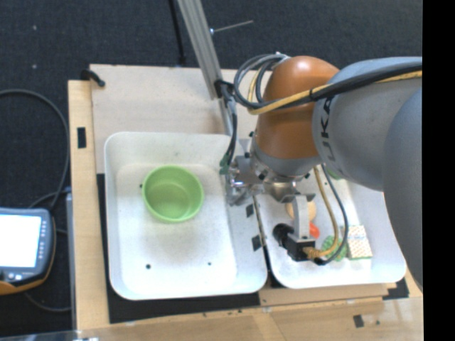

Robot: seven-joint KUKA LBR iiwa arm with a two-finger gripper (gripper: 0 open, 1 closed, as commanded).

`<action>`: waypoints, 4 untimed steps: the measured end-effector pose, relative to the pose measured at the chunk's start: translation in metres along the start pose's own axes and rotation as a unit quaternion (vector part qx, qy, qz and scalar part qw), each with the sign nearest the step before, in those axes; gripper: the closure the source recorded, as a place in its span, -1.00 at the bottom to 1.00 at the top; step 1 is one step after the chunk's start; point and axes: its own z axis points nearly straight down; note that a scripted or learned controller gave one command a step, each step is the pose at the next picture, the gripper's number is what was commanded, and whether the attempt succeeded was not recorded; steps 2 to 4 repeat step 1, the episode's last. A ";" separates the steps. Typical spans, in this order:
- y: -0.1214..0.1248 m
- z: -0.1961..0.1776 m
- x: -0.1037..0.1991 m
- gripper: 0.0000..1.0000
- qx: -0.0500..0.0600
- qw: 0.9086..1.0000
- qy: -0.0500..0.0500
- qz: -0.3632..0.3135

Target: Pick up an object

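Note:
My gripper (293,203) hangs below the orange wrist band, low over the left part of the right bin (387,261), and the arm's bulk covers most of it. Right under it lies a pale orange object (290,209), with a small red-orange piece (313,229) beside it. A black object (285,236) sits just in front of them. Farther right are a yellow-green item (331,246) and a speckled, box-like piece (358,240). Whether anything is held is hidden.
A green bowl (173,193) stands upright in the left bin (128,261). The wall between the two bins (259,258) runs close to the gripper's left. A slanted metal rail (202,41) rises behind the bins. A teach pendant (21,247) lies at the far left.

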 end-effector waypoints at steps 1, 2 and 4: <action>0.001 -0.001 -0.002 -1.00 -0.001 1.000 0.000 0.003; 0.001 -0.001 -0.002 -1.00 -0.001 1.000 0.000 0.003; 0.001 -0.001 -0.002 -1.00 -0.001 1.000 0.000 0.003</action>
